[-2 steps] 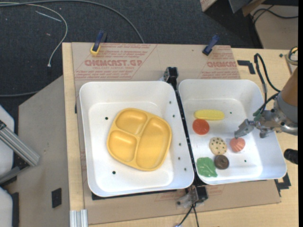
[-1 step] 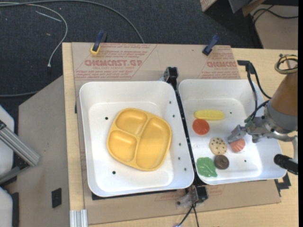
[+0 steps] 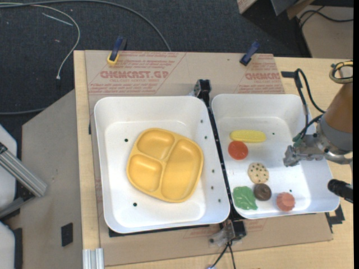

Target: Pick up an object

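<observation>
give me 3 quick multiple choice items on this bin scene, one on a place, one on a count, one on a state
1. Where does the yellow divided plate lie?
A. in the left bin
B. in the right bin
C. on the cardboard outside the bins

2. How many small items lie in the right bin?
A. three
B. six
C. nine

3. How is the gripper placed?
A. over the plate
B. above the right bin's right part, apart from the items
C. outside both bins

Key: 1 A, the plate sits in the left bin. 2 B, a yellow piece, red ball, cookie, green piece, brown piece and pink piece. 3 B, it hangs right of the cookie with bare floor between.
</observation>
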